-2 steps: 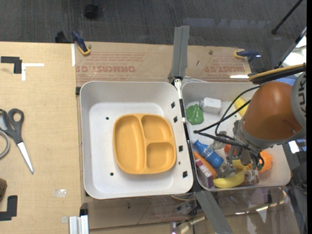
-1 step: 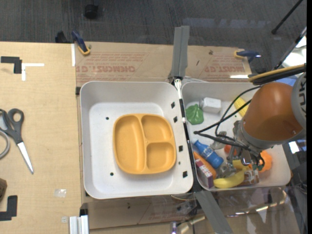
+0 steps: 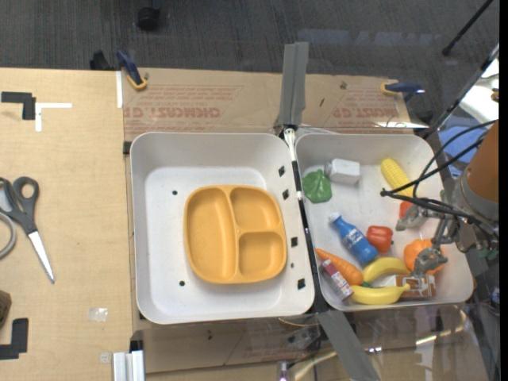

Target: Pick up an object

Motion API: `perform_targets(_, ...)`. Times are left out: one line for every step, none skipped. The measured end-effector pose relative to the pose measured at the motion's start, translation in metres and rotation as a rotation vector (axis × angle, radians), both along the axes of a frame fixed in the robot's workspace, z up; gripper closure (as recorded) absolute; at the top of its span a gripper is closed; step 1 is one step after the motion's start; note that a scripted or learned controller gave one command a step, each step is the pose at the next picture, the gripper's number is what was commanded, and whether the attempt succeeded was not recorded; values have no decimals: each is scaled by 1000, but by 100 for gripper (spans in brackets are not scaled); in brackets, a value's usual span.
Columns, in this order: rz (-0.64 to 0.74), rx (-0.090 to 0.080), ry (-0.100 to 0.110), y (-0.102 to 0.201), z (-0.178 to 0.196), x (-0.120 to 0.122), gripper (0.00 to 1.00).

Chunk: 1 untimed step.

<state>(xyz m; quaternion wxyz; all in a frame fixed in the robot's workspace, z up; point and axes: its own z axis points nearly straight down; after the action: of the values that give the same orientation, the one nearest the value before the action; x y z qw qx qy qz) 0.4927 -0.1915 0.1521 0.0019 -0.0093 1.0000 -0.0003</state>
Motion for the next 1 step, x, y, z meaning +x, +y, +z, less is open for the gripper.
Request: perform_targets(186, -10, -28, 63, -45, 10, 0)
